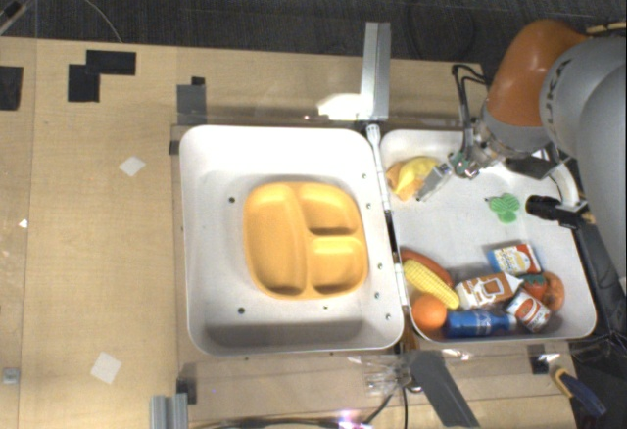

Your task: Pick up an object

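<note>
- Camera view: Pale wooden desk (88,251) under dark carpet carries two shallow white bins side by side; the left bin (206,221) holds a yellow divided tray (304,238) lying flat at its middle.
- The right bin (460,231) holds the clutter: a yellow banana-like toy (409,174) at its upper left corner, a small green piece (505,208) alone near the middle, and along the lower edge an ear of corn (431,282), an orange (428,312), a blue bottle (478,323) lying on its side, small cartons (513,259) and a tin (530,312) packed touching one another.
- The grey arm with its orange band reaches in from the right; the gripper (436,180) hangs low at the yellow toy's right edge, just beside or touching it.
- Whether the jaws are released or clenched cannot be told; nothing is seen between them.
- The yellow toy looks light, hollow plastic, smooth, curved and likely slippery; a hold across its narrow middle seems safest, since a pinch near the bin wall could make it slide away.
</note>
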